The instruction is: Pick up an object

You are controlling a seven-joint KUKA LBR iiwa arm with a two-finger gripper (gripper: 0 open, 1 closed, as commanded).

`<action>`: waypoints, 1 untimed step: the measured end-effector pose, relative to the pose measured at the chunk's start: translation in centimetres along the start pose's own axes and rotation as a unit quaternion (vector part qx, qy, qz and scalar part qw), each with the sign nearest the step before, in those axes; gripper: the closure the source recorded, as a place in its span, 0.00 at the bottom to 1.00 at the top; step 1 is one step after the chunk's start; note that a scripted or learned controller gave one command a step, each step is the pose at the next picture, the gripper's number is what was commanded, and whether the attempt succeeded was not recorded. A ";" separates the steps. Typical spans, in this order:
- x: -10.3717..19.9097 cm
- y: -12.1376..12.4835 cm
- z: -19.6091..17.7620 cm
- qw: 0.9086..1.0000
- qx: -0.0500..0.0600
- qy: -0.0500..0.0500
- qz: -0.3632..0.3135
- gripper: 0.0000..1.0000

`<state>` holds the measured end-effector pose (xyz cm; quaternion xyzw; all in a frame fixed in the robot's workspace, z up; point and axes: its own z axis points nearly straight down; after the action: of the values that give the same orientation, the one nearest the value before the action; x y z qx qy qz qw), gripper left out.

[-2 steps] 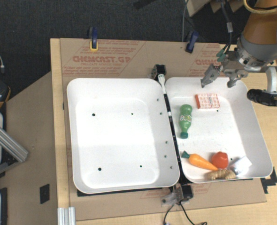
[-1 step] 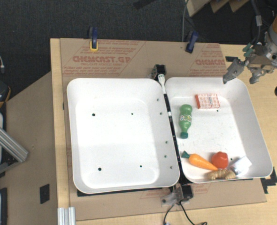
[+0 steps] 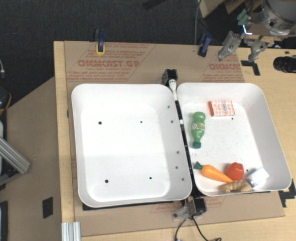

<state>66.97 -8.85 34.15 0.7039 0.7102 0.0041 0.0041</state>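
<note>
Overhead, the open claw (image 3: 241, 48) hangs above brown cardboard (image 3: 138, 59) beneath two white bins (image 3: 83, 134), dark carpet (image 3: 37, 14) beyond.

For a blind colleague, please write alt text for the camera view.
The hand hovers above the bench, beyond the far edge of the right bin. That bin holds a green bottle, a pink box, a carrot, a tomato and a ginger root.
</note>
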 end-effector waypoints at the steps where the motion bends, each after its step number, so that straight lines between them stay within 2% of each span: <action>1: 9.3 0.0 -10.7 1.000 -0.002 0.002 -0.001 0.00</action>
<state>66.74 0.49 44.82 0.7031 0.7110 0.0067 0.0044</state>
